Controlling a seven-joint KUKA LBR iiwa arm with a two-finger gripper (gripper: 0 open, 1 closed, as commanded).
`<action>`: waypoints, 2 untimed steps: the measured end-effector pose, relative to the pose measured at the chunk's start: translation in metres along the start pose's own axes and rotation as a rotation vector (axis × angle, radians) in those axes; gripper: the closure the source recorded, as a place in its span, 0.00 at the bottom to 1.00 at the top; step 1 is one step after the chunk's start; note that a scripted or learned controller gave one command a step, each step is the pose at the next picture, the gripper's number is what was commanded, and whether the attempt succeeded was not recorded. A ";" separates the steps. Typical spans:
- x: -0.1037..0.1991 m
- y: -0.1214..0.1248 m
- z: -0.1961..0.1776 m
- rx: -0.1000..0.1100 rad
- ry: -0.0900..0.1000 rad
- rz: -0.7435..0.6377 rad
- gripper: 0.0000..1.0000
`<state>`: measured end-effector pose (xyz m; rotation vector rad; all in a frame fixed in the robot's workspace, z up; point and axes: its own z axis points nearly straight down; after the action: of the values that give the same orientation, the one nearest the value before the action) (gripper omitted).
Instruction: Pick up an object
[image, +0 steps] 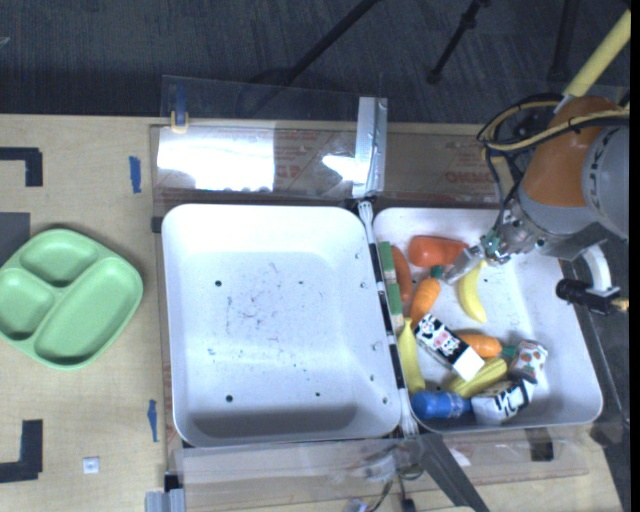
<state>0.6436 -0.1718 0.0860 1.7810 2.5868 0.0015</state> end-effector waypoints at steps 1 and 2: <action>0.000 0.000 0.000 0.000 0.000 0.000 0.00; -0.044 -0.010 -0.008 -0.002 0.007 -0.030 0.00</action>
<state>0.6500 -0.2169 0.0939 1.7447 2.6166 0.0107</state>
